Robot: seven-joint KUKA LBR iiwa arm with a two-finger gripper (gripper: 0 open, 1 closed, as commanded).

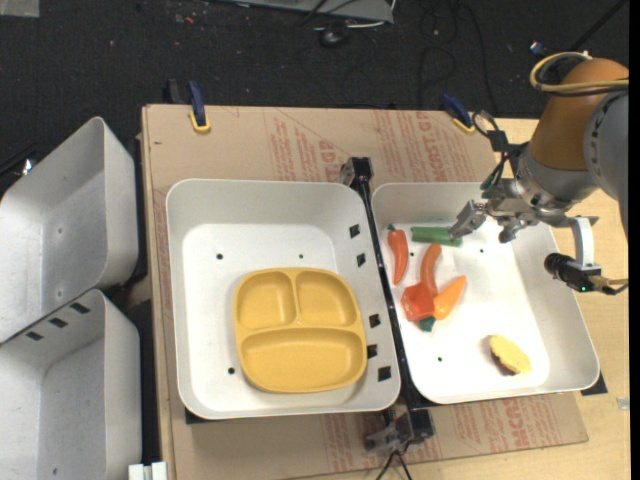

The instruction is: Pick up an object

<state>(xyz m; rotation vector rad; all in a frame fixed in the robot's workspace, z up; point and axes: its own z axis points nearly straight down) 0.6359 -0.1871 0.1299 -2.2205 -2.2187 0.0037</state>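
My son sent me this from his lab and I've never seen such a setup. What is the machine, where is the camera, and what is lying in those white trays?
The picture comes from one camera fixed above a bench, looking down at a slant. The grey and orange machine on the right is a robot arm; at its end is a gripper, the part meant to pick things up. It hangs over the far end of the right bin, close to a green piece. I see nothing held in it. That bin also has several orange and red toy vegetables lying together and a small yellow item nearer the front. The left bin holds a yellow divided plate.
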